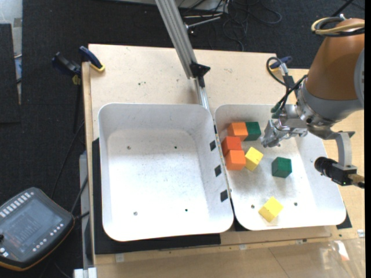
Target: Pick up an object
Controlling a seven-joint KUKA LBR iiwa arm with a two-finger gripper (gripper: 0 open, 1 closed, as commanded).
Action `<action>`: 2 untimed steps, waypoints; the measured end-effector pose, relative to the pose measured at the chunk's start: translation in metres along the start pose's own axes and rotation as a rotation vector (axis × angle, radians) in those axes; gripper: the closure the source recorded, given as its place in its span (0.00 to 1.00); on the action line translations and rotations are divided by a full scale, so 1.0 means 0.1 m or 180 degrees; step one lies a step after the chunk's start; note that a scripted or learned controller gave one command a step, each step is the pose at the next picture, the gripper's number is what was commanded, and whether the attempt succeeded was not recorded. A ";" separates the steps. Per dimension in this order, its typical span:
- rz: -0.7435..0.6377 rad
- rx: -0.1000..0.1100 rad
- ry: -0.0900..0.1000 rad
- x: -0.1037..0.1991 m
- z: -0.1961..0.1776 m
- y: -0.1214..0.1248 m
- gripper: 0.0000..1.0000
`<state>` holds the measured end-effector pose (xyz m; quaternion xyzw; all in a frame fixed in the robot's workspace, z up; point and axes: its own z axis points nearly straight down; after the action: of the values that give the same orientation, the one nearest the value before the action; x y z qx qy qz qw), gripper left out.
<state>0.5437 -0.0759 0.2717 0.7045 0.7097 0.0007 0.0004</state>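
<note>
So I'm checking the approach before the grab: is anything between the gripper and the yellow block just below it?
Nothing visible does. The gripper hangs just up-right of the yellow block, with bare bin floor between; the orange blocks crowd its far side.

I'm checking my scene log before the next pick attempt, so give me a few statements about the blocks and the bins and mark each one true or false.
1. All the blocks lie in the right bin. True.
2. The gripper is over the left bin. False: it is over the right bin, between the green block at the back and the lone green block.
3. There are three yellow blocks. False: there are two, one beside the orange blocks and one near the front rim.
4. The orange blocks sit close to the wall next to the left bin. True.
5. A green block rests between the fingers. False: both green blocks lie on the bin floor.
</note>
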 end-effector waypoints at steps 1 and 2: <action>-0.0001 0.0008 0.0001 0.46 0.20 0.19 1.00; -0.0002 0.0003 0.0001 0.94 0.36 0.40 1.00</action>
<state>0.5835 0.0187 0.2354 0.7043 0.7099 0.0004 -0.0001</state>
